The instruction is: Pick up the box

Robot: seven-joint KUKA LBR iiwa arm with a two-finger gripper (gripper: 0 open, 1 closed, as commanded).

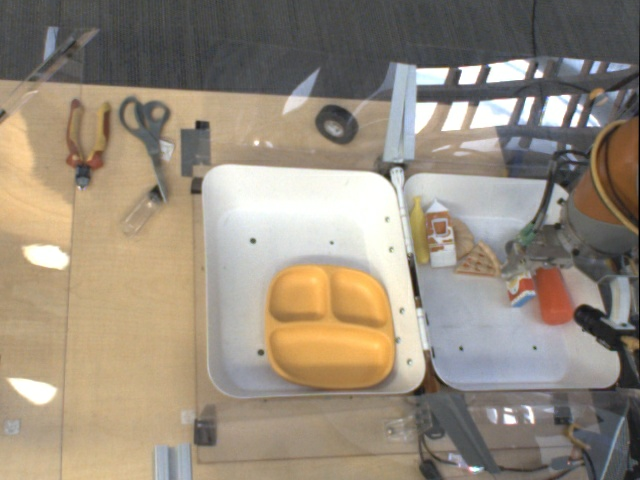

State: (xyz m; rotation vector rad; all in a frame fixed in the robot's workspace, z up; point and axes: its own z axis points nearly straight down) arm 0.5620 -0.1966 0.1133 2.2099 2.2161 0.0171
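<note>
Right now the arm reaches in from the right edge, its orange band sitting above the far side of the right bin. The gripper hangs low over that bin, just above a small red, white and blue item and beside an orange-red cylinder — whether its fingers are apart or together cannot be told, since wrist hardware and cables crowd that spot.

The box — a small white carton with a red-brown panel — lies near the left wall of the right bin, toward its far end, well apart from the gripper. A slim yellow object lies just beside it along the bin wall, and a tan, waffle-patterned wedge touches or nearly touches its other side.

The left bin holds a yellow compartment tray with three sections, set toward the near edge.

On the wooden bench, to the left of the bins, lie red-handled pliers and grey-handled scissors; a roll of black tape sits beyond the left bin.
</note>
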